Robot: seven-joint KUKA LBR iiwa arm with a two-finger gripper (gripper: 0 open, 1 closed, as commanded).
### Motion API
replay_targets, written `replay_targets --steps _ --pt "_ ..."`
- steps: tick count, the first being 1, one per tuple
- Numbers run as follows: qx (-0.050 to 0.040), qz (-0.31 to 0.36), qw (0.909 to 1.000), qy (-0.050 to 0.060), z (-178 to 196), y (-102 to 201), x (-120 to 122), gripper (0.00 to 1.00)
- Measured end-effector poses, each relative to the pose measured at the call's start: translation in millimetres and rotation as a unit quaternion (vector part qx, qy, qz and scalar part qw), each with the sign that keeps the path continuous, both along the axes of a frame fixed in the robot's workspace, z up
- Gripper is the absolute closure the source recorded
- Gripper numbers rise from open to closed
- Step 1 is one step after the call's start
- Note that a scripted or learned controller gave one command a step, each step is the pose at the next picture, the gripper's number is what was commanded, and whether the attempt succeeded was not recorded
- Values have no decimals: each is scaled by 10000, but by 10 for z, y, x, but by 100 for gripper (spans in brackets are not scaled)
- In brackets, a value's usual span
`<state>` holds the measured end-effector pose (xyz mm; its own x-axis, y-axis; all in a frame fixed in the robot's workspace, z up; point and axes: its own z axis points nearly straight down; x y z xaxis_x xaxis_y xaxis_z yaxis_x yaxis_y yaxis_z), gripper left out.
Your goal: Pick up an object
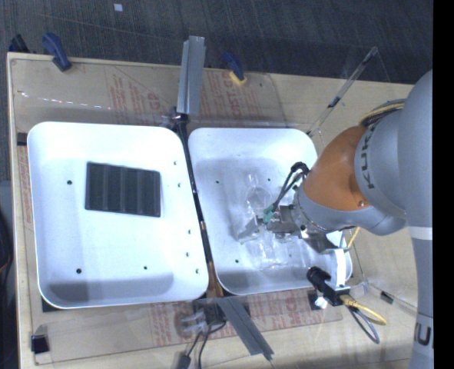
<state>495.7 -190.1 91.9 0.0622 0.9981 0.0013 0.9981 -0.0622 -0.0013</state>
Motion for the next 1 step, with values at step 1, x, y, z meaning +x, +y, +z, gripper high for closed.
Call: replay_targets --steps 1 --pt "-12 29 10000 -20 115 -2 21 100"
